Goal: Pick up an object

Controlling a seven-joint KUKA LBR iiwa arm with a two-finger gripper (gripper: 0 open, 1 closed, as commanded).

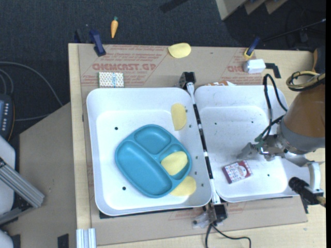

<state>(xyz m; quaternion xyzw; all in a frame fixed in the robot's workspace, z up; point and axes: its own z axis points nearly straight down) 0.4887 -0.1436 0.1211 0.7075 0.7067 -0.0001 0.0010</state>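
Observation:
A small red and white packet [237,171] lies flat near the front of the right bin [227,107]. My gripper [251,150] hangs low over that bin's floor, just up and to the right of the packet, and nothing is visibly held in it. The left bin [103,107] holds a blue divided plate [142,161] with a yellow piece [175,162] in its right compartment. Another yellow piece [178,116] lies by that bin's right wall, and a third [183,186] sits at the plate's front edge.
The arm with its orange band [305,112] and black cable [270,102] crosses the right bin's right side. On the bench behind the bins lie a patterned packet [111,79], a yellow piece [179,50], a white box [255,65] and blue clips [96,43].

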